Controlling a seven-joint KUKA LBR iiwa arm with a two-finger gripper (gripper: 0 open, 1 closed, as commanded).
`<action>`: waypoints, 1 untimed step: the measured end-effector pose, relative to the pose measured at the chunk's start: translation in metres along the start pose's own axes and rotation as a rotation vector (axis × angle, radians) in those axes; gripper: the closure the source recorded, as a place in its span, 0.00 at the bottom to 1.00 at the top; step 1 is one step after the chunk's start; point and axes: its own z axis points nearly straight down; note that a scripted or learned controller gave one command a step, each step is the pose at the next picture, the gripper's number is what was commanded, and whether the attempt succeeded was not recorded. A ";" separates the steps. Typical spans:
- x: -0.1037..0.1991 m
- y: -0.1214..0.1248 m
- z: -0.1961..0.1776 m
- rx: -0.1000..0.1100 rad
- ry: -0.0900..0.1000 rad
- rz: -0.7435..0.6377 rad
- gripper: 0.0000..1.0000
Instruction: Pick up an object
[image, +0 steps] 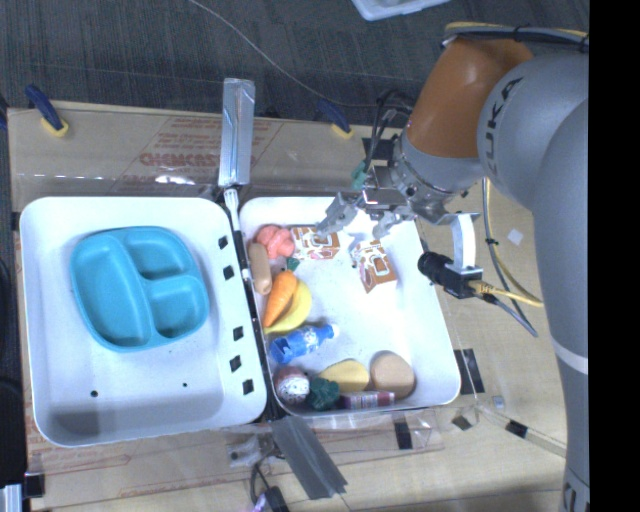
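My gripper (355, 225) hangs fingers apart, gripping nothing, over right bin (432, 330). Small boxes (377, 268) beneath; banana (290, 308), bottle (300, 343) crowd left wall. Floor bare right.

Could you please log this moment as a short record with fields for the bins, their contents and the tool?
left bin: holds a blue divided tray
right bin: banana, blue bottle, pink item, two small printed boxes, round items near the front wall
tool: fingers spread, above the right bin's back part, over the boxes
held object: none seen between the fingers
arm: enters from the right
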 end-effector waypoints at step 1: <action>-0.051 -0.039 0.139 0.009 0.002 -0.029 0.00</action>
